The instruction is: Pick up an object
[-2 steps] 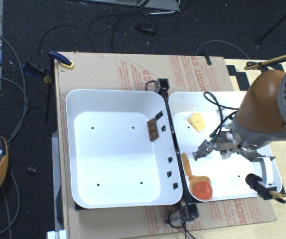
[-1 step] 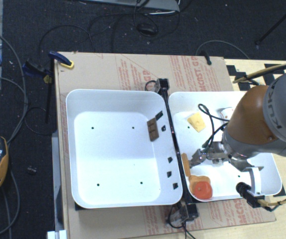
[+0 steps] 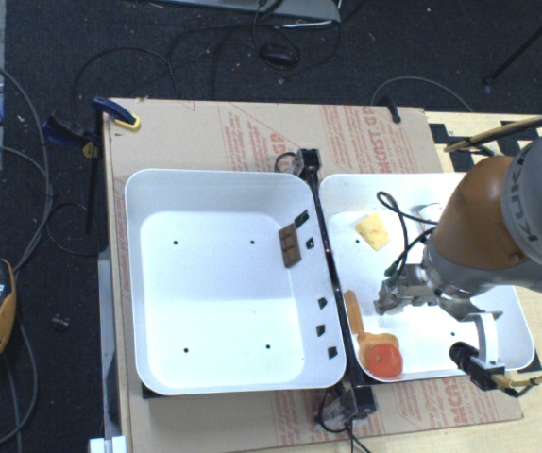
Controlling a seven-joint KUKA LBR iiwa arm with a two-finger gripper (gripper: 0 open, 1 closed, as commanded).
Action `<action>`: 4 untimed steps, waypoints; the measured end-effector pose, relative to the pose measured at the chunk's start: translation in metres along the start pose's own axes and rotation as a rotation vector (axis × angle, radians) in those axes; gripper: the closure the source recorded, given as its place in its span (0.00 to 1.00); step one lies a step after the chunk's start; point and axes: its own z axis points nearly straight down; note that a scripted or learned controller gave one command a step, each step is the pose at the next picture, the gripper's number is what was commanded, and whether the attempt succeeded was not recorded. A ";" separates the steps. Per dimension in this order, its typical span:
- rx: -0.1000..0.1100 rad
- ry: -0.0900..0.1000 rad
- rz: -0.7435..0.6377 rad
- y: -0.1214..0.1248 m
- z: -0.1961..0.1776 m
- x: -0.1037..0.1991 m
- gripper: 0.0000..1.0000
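Where the right bin (image 3: 512,324) comes nearest the camera, a red ball (image 3: 382,358) with a tan handle (image 3: 353,311) lies in its left front corner, against the wall shared with the left bin (image 3: 148,281). Just behind and to the right, the gripper (image 3: 396,296) hangs over the bin floor, apart from the ball; whether it is spread or pressed together, I cannot tell. The grey arm (image 3: 498,225) with its orange band covers much of this bin. Farther back lies a yellow block (image 3: 373,231), near the left wall. In the left bin a brown bar (image 3: 290,245) rests against the right wall. Both bins sit on a cardboard tabletop (image 3: 252,135).
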 end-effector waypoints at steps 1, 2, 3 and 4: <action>-0.004 -0.001 0.000 0.001 -0.048 -0.010 1.00; 0.000 0.000 -0.001 0.001 -0.098 -0.010 1.00; 0.000 0.000 -0.003 0.014 -0.104 0.044 1.00; -0.002 0.000 -0.005 0.036 -0.118 0.092 1.00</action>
